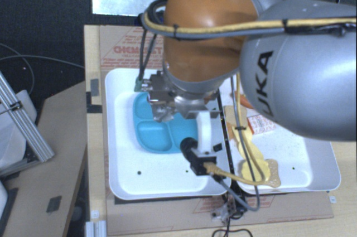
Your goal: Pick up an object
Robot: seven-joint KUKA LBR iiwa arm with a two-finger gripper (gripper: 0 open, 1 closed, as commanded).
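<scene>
A blue sectioned tray (pixel 159 132) lies flat in the left bin (pixel 125 174).

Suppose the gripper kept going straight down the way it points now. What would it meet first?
Most likely the blue tray lying in the left bin: the gripper hangs right over it. Depth is hard to judge from this slanted view, so it may already be touching.

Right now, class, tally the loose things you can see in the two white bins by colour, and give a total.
Blue: 1, the divided tray in the left bin
Yellow: 1, the soft object in the right bin
Red and white: 1, the packet, partly hidden by the arm
Total: 3
</scene>
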